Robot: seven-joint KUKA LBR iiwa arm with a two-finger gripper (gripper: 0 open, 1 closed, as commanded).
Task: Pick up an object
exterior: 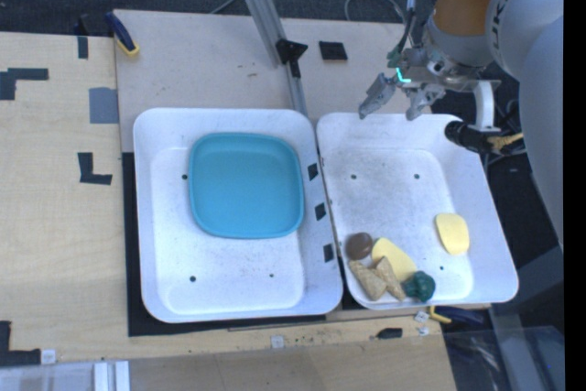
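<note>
Several objects (389, 270) lie well apart from the open, empty end effector (396, 103).

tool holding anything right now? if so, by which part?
Nothing. The tool hangs open above the right bin's far edge, with nothing between its fingers.

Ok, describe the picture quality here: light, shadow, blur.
Camera view: even, soft light with faint shadows; the blue plate and the white bins are fairly sharp; the small objects in the right bin's near corner look soft and hard to identify; the pincer is slightly blurred, a teal light glowing above it.
</note>
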